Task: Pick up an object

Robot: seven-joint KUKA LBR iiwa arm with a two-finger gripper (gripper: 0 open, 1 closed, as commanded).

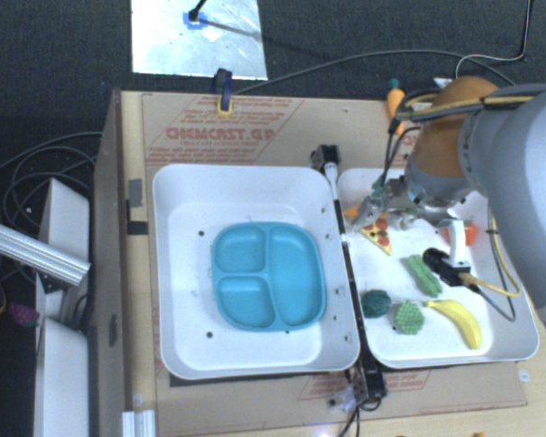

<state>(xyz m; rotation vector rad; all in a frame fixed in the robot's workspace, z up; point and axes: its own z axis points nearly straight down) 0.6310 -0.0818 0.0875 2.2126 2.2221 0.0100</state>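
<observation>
My gripper (380, 211) hangs low over the back left part of the right bin (519, 340). Just in front of it lies a pizza slice toy (377, 236), close to the tips. A small orange piece (350, 213) sits to the gripper's left by the bin wall. Further forward lie a green pickle (425, 275), a yellow banana (460, 321), a dark green lump (376, 302) and a light green bumpy piece (408, 317). Nothing shows lifted off the bin floor.
The left bin (177, 335) holds a blue divided plate (267, 275). A ridge with a black clip (327, 157) separates the two bins. The grey arm (514, 167) covers the right bin's back right. Cables lie on the floor at the left.
</observation>
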